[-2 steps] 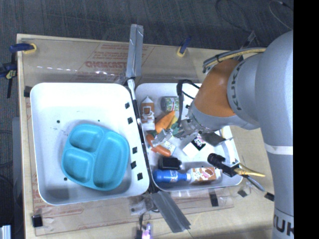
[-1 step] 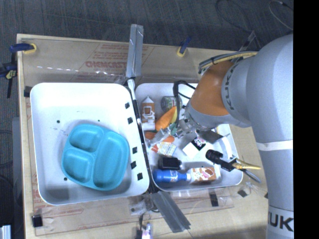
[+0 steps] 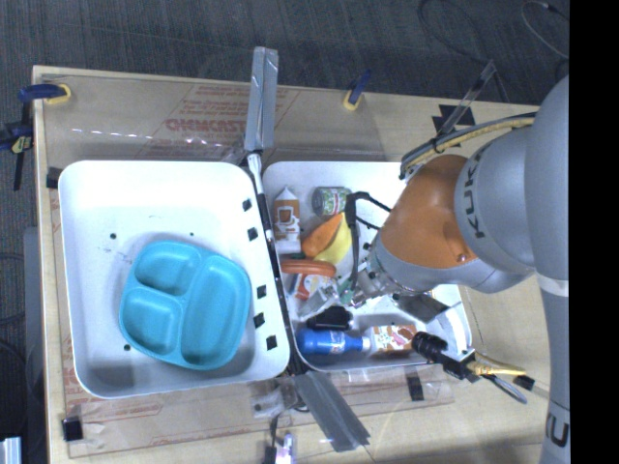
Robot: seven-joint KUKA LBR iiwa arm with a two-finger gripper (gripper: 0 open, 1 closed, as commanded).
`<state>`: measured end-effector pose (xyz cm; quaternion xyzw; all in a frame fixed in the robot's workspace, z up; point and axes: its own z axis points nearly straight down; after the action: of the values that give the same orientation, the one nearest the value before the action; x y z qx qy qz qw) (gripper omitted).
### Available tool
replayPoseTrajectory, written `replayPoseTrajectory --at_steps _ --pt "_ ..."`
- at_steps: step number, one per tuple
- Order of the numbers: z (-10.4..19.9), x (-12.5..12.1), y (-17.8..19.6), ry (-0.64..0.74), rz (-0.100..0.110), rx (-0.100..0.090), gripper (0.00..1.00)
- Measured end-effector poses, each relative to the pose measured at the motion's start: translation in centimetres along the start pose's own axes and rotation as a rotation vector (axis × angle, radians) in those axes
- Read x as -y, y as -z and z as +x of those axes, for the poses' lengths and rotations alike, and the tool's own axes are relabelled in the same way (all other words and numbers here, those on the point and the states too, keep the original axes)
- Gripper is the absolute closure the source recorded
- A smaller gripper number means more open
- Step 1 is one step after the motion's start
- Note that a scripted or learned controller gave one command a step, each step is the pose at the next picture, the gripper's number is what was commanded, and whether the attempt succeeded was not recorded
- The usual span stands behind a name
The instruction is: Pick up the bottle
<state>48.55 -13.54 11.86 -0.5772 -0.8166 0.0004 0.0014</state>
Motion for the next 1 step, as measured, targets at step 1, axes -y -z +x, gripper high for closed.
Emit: replayPoseTrajectory --at_steps 1 --pt "1.61 0.04 -2.01 -0.113 -0.014 0.023 0.0"
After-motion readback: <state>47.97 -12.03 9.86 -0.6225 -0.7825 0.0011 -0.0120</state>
